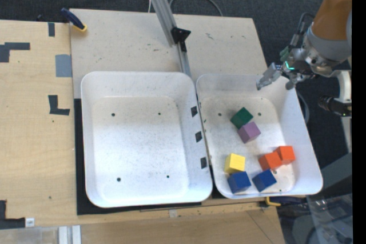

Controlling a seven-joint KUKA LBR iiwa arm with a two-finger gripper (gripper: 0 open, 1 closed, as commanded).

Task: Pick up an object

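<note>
Where pincer (278, 76) hovers (fingertips blurred) | right bin (297, 117) rim

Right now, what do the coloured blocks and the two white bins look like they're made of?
The blocks, such as the green one and the yellow one, look like painted wood or solid plastic: flat matte faces, crisp edges, no glare. I can't tell which. The bins look like thin moulded plastic: rounded corners, a rolled rim, and a dull white surface speckled with dark scuffs.
</note>
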